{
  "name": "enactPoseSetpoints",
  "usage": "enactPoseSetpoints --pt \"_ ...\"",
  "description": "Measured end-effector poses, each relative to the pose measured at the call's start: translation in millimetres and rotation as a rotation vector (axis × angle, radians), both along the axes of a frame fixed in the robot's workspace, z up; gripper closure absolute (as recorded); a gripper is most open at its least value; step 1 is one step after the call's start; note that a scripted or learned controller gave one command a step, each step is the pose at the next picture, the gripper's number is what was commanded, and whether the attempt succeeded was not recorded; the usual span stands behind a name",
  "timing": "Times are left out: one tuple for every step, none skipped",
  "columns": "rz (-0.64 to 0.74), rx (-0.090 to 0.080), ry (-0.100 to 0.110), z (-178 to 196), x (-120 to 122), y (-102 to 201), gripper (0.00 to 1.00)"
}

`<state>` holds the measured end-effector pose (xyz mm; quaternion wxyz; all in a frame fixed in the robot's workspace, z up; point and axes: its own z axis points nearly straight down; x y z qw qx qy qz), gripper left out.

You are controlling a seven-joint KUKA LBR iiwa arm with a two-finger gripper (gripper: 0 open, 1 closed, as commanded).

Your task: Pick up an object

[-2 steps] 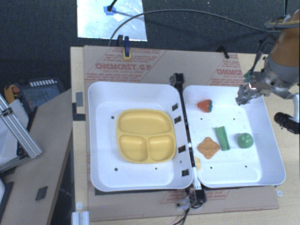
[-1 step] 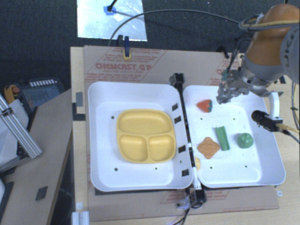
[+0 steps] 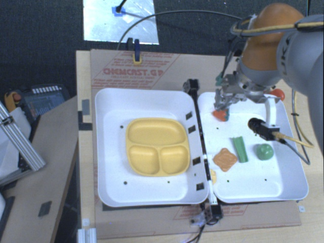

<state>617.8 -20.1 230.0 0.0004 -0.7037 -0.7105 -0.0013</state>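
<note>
We've got the gripper (image 3: pixel 221 107) low in the right bin (image 3: pixel 253 189), upper-left area, directly over the red piece (image 3: pixel 219 116). Can't tell its state. Risk: piece sits near the bin wall (image 3: pixel 200 110), so an off-centre close could nudge it aside and miss.

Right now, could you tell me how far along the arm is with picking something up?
Done: the gripper has reached into the right bin and sits low, right above a red-orange piece. In hand: nothing visibly gripped yet; that piece seems to lie on the bin floor. Left: closing on it and lifting. The green block, green ball and orange cracker lie untouched.
</note>
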Motion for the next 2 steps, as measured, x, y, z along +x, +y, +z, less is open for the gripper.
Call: enactPoseSetpoints --pt "0.001 0.001 -0.003 6.7 13.5 55.7 1.00" --pt "0.000 0.001 -0.002 12.8 14.7 107.4 1.00"
